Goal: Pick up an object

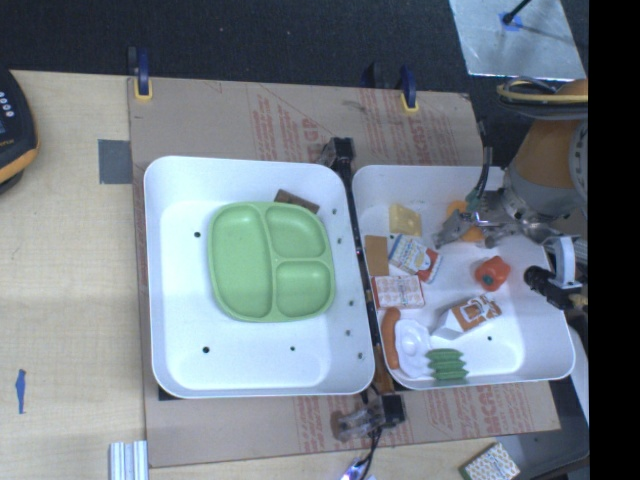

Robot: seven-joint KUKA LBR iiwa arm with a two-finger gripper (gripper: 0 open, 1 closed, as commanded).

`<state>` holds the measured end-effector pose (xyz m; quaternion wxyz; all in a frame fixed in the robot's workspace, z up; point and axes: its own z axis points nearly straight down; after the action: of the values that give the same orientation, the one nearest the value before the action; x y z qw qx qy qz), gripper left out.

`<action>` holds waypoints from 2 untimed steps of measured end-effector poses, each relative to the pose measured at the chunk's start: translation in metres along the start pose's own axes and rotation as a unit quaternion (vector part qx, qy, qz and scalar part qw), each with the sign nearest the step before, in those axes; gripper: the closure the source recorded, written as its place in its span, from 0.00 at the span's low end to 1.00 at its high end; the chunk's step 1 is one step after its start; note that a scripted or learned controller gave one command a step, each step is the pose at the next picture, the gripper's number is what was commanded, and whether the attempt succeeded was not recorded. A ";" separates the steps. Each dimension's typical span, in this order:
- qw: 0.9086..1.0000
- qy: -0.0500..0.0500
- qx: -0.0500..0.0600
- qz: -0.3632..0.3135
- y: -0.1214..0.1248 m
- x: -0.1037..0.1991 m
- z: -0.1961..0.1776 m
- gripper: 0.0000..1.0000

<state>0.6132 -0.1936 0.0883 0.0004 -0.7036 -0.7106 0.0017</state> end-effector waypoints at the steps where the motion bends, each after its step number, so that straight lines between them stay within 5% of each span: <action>1: 1.000 0.001 -0.002 0.002 0.040 -0.002 -0.005 0.00; 2: 1.000 0.000 0.000 0.001 0.038 -0.002 -0.015 1.00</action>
<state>0.6512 -0.1956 0.1033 0.0007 -0.7040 -0.7102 0.0015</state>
